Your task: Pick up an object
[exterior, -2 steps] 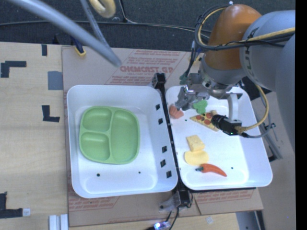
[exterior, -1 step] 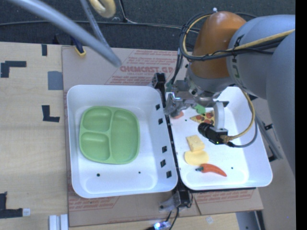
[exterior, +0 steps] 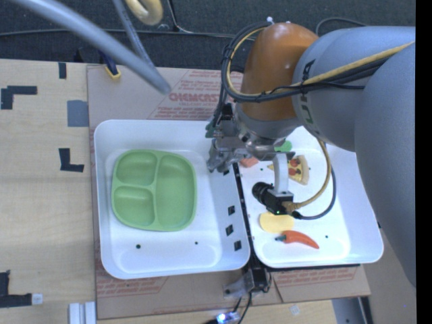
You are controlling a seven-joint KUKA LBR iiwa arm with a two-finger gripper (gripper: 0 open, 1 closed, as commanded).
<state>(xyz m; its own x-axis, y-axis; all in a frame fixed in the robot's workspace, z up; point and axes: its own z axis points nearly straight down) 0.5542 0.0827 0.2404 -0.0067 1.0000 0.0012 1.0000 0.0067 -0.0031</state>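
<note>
The arm's claw (exterior: 233,155) hangs low at the right bin's (exterior: 351,248) ten o'clock corner, presumably reaching for toys; I cannot tell its state; a red chili pepper (exterior: 299,239) lies at six o'clock; the green divided plate (exterior: 154,189) fills the left bin (exterior: 108,248).

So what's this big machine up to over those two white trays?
A grey robot arm with an orange band is reaching in from the right and hanging over the seam between two shallow white bins. Its job is to pick up an object. The left bin holds a green divided plastic plate. The right bin holds small toy foods, among them a red chili pepper, a yellow piece and a pizza slice. The gripper sits low near the bins' shared edge; nothing shows between its fingers.
</note>
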